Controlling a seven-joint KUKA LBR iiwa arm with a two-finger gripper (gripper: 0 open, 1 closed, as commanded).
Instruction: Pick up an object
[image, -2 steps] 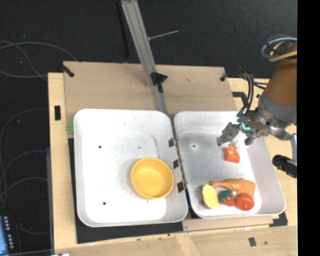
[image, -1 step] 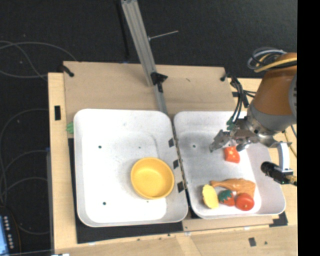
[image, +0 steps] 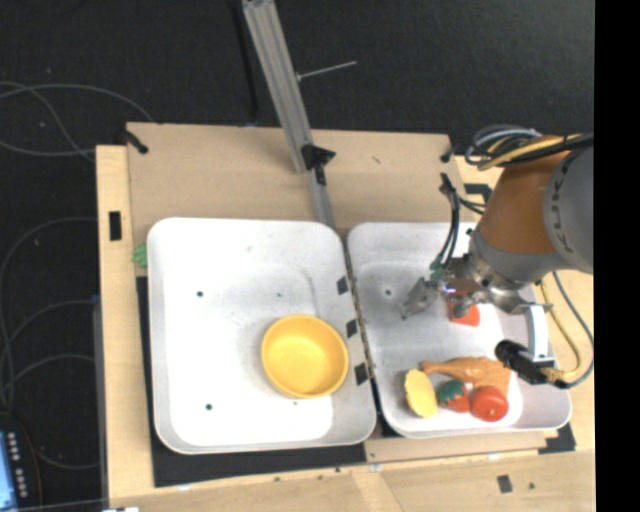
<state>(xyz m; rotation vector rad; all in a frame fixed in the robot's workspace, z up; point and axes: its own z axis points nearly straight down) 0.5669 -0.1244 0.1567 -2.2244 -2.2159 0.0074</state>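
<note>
My claw (image: 418, 297) hangs over the right bin (image: 385, 250), fingers apparently spread, pinching nothing. Nearest target: a small red-and-white object (image: 464, 315) just to the claw's right, partly tucked under the wrist, so I can't identify it. A toy chicken drumstick (image: 470, 371), lemon (image: 421, 393) and tomato (image: 489, 403) cluster nearer the front wall.

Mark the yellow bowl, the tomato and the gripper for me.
Yellow bowl (image: 304, 356): camera view, on the middle of its inside, in the left bin.
Tomato (image: 489, 403): camera view, on its red top, in the right bin.
Gripper (image: 418, 298): camera view, midway between its fingertips, over the right bin.
</note>
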